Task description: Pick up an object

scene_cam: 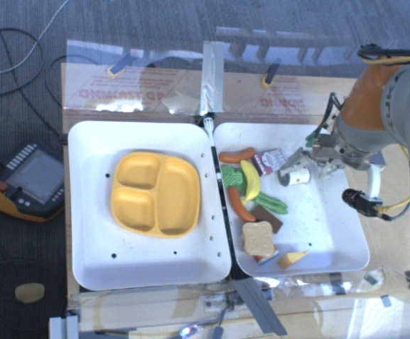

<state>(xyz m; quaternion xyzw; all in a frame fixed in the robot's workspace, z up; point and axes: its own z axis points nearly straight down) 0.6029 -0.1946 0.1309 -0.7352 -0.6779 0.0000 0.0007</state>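
Observation:
The right bin (332,217) holds several toy foods along its left side: a red sausage (238,154), a yellow banana (250,177), a green leafy piece (233,179), a maroon packet (267,162), an orange carrot (238,205), a green pod (272,204), a brown bar (269,222), a bread slice (258,239) and a cheese wedge (293,258). My gripper (294,173) hangs low over the upper middle of this bin, just right of the maroon packet and the banana. Nothing shows held in it.
The left bin (92,246) carries a yellow divided plate (155,193). A raised rim (217,189) separates the two bins. The grey arm with its orange band (370,104) crosses the right bin's far right corner. A handheld pendant (28,182) lies on the floor at left.

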